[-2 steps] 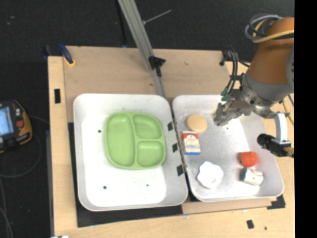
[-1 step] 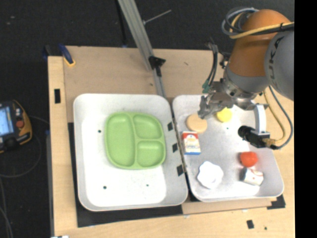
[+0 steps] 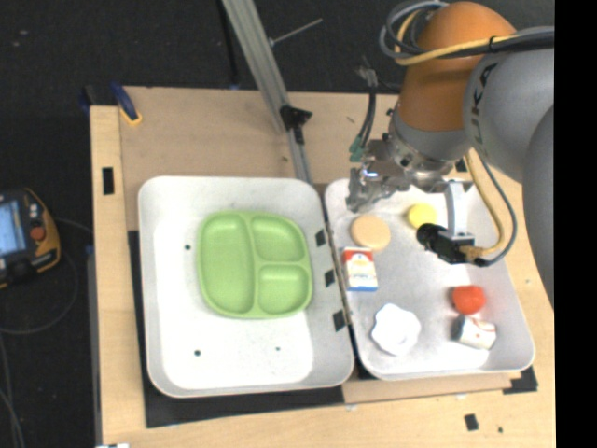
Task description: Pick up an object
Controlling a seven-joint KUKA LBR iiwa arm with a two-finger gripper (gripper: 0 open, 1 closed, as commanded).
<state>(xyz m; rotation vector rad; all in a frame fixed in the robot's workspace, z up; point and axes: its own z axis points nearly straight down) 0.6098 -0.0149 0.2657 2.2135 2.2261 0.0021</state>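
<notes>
**Approach phase, nothing gripped yet**

Gripper (image 3: 366,192) sits at the back-left corner of the right bin (image 3: 508,292), low over the floor there. Can't tell from this angle how its jaws are set; wrist body blocks the view. Nothing visibly held.

Step in hand, as I read it: descent/positioning over a target, pre-grasp. Nearest candidate is the tan round disc (image 3: 370,231), lying flat just in front of the gripper, apart from it. Small red-and-white carton (image 3: 360,271) lies just beyond the disc, near the bin's left wall.

Other options in the same bin:
- yellow ball (image 3: 421,216), near the wrist, beside a black cable clip
- red ball (image 3: 468,298) toward the right side
- white-and-red small item (image 3: 475,333) just below the red ball, shape unclear
- white crumpled piece (image 3: 395,329) at the front

Left bin (image 3: 159,278) carries only a green divided tray (image 3: 255,265), well apart from the arm.

Next move, my guess: shift slightly toward the disc, centre over it, drop, close. Disc looks thin and flat, so fingers need to reach almost to the bin floor to catch its edge; slip-off likely. Carton's proximity could foul one finger.
</notes>
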